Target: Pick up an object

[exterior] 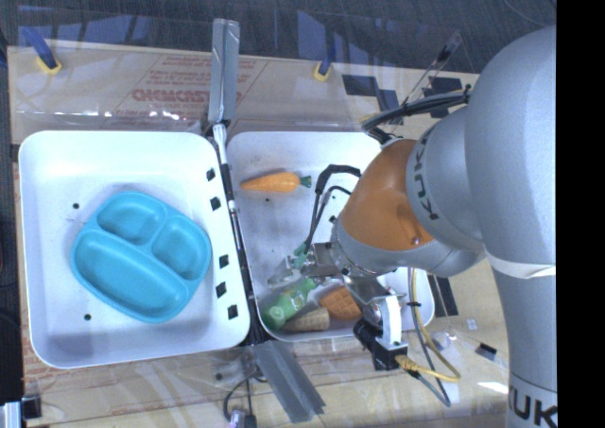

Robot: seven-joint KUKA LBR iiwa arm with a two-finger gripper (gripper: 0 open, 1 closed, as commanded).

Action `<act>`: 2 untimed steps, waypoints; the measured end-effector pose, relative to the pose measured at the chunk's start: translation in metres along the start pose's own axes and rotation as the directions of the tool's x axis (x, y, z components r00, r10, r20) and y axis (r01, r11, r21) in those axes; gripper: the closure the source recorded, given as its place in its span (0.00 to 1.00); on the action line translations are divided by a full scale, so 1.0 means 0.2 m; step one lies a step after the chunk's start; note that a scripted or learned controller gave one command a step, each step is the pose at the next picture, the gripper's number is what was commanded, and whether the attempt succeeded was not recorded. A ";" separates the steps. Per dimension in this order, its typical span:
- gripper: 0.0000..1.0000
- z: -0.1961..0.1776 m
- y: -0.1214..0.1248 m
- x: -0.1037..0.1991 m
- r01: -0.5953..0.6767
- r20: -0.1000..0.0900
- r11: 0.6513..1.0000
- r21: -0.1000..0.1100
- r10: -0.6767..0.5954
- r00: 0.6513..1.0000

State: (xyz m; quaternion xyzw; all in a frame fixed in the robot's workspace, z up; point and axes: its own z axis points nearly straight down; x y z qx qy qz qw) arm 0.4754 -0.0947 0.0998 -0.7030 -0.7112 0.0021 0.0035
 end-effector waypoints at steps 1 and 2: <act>1.00 -0.05 0.00 0.00 0.005 0.000 1.000 0.003 -0.005 1.000; 0.00 -0.05 0.00 -0.03 -0.002 0.008 1.000 0.000 0.002 1.000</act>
